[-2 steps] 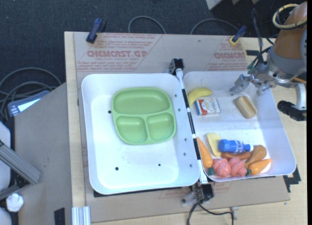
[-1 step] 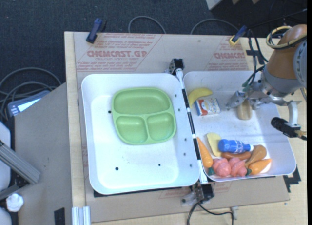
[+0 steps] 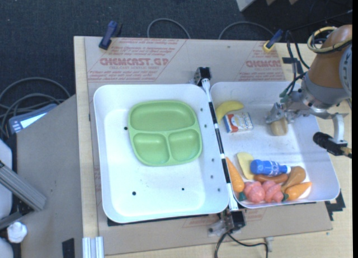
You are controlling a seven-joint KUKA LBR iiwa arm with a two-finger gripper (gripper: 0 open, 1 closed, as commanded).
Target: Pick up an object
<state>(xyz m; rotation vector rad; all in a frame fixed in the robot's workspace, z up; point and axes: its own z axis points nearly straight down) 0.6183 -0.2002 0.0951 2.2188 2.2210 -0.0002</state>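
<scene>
Hovering pincer [image 3: 278, 118] over small tan block [image 3: 278, 128], finger state unclear, right bin [image 3: 330, 164].

The arm [image 3: 330, 61] is cut off by the right edge. The pincer [image 3: 278, 118] is partly masked by its own wrist, so its grip cannot be judged. The tan object [image 3: 278, 129] beneath it is too small to be identified.

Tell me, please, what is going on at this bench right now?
A robot arm reaches into the right bin, its claw down by a small tan block near the far end. The other toy foods lie apart from it, mostly piled at the near end. A green divided plate sits in the left bin.
</scene>
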